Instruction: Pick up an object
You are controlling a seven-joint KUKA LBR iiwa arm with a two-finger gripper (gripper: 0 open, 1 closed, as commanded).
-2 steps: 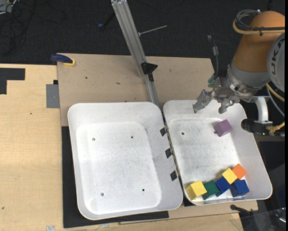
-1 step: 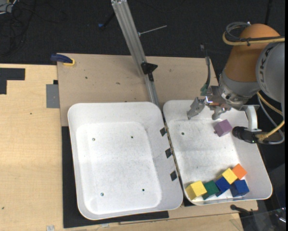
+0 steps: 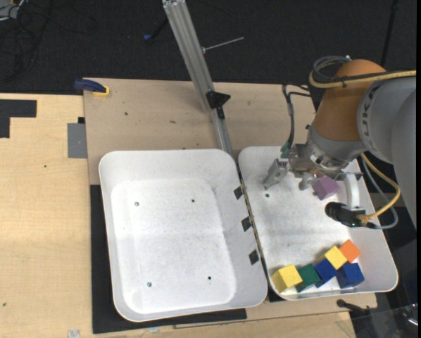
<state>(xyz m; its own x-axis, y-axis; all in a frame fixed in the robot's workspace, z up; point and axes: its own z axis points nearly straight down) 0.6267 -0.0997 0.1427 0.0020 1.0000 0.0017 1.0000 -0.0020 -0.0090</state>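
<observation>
My end effector [image 3: 289, 177] hangs over the upper middle of the right shallow white plastic bin [image 3: 295, 220], low above its floor; whether it's released or clenched I cannot tell from this slant, wrist hardware is in the way.

Small purple block [image 3: 327, 186] sits in that bin's upper right, just beside my end effector on the arm side; nothing shows it in my grasp, so I count it as loose; touching the wrist or merely near it, can't say.

The other candidates are huddled in the bin's lower right corner: yellow cube [image 3: 289, 277], green cube [image 3: 309, 274], two blue cubes [image 3: 328, 267] [image 3: 350, 274] and an orange cube [image 3: 350, 248], all touching or nearly so, pressed against the rim; probably because the wall stops anything that slides or drops that way.

Judgement: pick not yet done; nothing is lifted. The purple block is the sensible target, standing apart from the corner pile with free floor around it, whereas the corner cubes leave little room to close on one without hitting its neighbours or the wall. Risk: the block is off to my side, not under me; coming down as I am would likely close on air or nudge it away; I'd need to shift toward the bin's right side first.

The left shallow white plastic bin [image 3: 119, 171] lies alongside on the counter [image 3: 154, 115], across the shared edge.
</observation>
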